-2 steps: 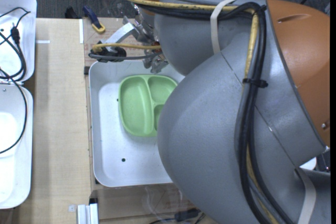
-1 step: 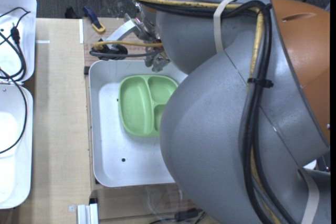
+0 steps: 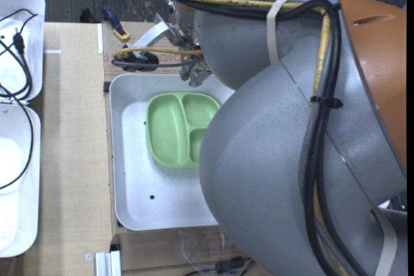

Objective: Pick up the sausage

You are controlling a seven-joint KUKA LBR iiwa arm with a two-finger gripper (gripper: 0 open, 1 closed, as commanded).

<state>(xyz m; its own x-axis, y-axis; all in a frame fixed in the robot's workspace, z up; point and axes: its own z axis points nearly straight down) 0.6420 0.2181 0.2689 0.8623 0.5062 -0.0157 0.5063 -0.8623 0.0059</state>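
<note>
A: Camera view: where's the sausage?

B: I can't tell. The arm (image 3: 304,132) covers the white bin's (image 3: 129,203) right side; a green divided plate (image 3: 173,129) sits near its far edge.

A: The gripper?

B: Hidden, so its state is unknown. A toy sausage is probably light and slick; grip across its middle.

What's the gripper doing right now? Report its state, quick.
Gripper: cannot be told. The grey arm looms over the white bin and partly covers the green divided plate.
</note>
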